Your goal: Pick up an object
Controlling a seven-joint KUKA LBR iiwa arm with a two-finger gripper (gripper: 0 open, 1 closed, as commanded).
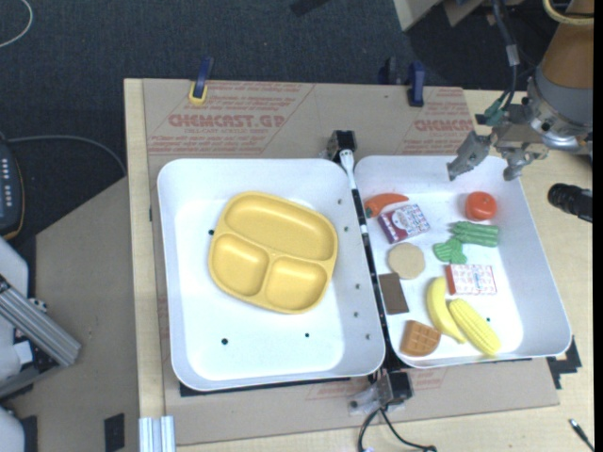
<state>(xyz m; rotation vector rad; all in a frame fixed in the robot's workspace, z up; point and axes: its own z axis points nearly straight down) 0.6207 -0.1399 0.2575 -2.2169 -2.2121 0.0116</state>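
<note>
Cardboard bench sheet (pixel 283 111) reads "CHEMCAST" beside the spread-open pincer (pixel 490 165).

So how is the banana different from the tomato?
The banana is yellow, while the tomato is red. The banana is long and curved; the tomato is round and small. The banana lies at the near end of the right bin, beside the corn; the tomato sits at the far end, just below the gripper. Both are toy foods lying in the same bin.
</note>
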